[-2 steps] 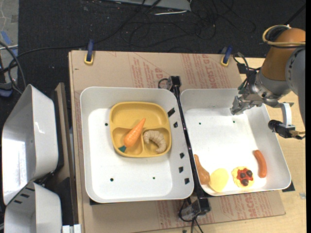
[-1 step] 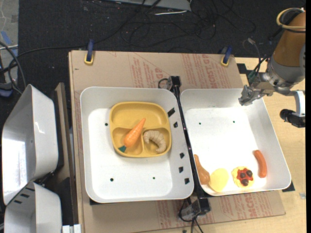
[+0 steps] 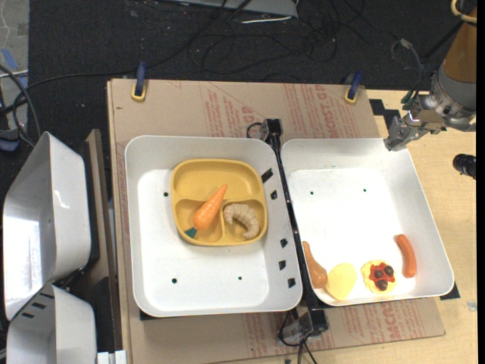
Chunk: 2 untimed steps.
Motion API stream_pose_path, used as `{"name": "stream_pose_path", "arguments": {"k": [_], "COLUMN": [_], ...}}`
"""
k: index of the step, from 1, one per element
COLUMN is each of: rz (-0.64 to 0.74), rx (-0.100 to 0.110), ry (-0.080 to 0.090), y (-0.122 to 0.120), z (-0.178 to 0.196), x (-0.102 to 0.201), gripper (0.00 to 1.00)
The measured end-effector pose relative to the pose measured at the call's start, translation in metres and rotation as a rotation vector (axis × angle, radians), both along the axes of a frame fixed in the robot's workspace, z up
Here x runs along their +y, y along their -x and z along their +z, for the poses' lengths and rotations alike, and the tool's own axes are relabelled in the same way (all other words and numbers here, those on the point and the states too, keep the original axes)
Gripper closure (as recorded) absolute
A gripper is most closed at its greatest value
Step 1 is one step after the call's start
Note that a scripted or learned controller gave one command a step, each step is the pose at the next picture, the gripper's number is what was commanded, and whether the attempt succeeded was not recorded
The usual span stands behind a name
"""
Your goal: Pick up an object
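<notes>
1. Gripper (image 3: 397, 136): we see it at the upper right of the camera view, just above the far right corner of the right bin (image 3: 356, 203), hanging from the arm's (image 3: 461, 67) grey wrist below the orange band. We cannot tell how it is set, and nothing shows in it.
2. Right bin contents: along the near edge we find a brown drumstick-shaped piece (image 3: 314, 264), a pale yellow round piece (image 3: 341, 280) touching it, a small pizza-like piece (image 3: 378, 275) with dark toppings just beside that, and an orange sausage (image 3: 407, 255) near the right wall. All lie well apart from the gripper.
3. Left bin (image 3: 151, 279) contents: a yellow divided plate (image 3: 216, 174) sits in the far half. An orange carrot (image 3: 209, 208) lies tilted across its lower left compartment, reaching over the divider. A pale shrimp (image 3: 242, 218) is curled in the lower right compartment.
4. Surroundings: both bins rest on a brown board (image 3: 197, 101) fastened by two clamps (image 3: 139, 82) at its far edge. Cables (image 3: 227, 40) run across the dark floor beyond.
</notes>
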State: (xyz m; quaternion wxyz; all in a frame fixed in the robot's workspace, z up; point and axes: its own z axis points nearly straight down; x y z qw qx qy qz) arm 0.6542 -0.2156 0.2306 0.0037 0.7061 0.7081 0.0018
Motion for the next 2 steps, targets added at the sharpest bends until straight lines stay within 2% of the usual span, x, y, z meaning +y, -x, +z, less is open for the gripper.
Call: {"name": "stream_pose_path", "arguments": {"k": [1, 2], "rz": [0.004, 0.004], "rx": [0.009, 0.009], "ry": [-0.004, -0.004], "y": [0.016, 0.025], "z": [-0.009, -0.013], "x": [0.046, 0.091], "gripper": [1.00, 1.00]}}
